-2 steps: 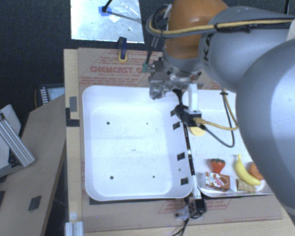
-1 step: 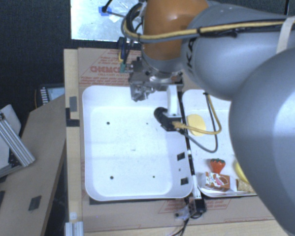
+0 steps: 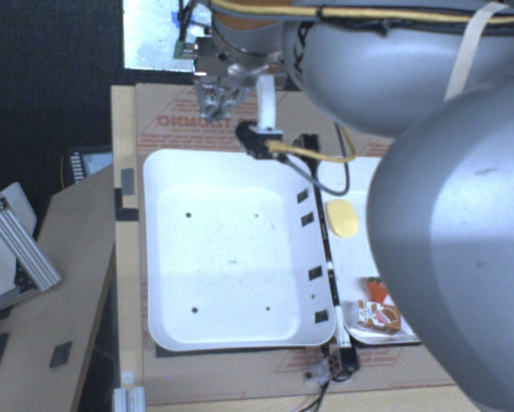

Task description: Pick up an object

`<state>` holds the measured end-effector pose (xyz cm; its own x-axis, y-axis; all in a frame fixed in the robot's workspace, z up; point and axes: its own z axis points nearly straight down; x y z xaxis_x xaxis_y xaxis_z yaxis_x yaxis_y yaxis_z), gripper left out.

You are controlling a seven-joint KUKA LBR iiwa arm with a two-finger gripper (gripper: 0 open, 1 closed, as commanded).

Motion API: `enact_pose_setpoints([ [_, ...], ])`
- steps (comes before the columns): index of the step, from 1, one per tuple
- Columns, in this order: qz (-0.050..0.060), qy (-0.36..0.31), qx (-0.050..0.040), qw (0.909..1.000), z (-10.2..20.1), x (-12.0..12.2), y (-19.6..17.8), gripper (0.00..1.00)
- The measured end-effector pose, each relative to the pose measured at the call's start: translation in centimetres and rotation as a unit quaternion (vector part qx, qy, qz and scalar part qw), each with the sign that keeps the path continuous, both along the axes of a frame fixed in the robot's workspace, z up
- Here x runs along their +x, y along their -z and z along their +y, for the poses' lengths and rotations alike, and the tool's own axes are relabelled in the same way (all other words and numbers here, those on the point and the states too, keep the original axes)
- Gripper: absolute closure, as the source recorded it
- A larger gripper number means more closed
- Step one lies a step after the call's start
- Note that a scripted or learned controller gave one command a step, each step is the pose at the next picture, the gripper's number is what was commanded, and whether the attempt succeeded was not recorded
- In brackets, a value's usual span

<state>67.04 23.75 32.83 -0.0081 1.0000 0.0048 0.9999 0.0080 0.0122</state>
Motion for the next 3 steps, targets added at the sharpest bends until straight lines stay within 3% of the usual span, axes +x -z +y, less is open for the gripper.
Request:
enact_pose_setpoints([
  [1, 0.007, 0.003, -0.0027, 1.0, -0.3, -0.2, 6.3, 1.0],
  [2, 0.008, 0.005, -0.0035, 1.0, -5.6, -4.4, 7.4, 1.0],
  [3, 0.001, -0.001, 0.0004, 1.0, 0.1, -3.7, -0.9, 1.0],
])
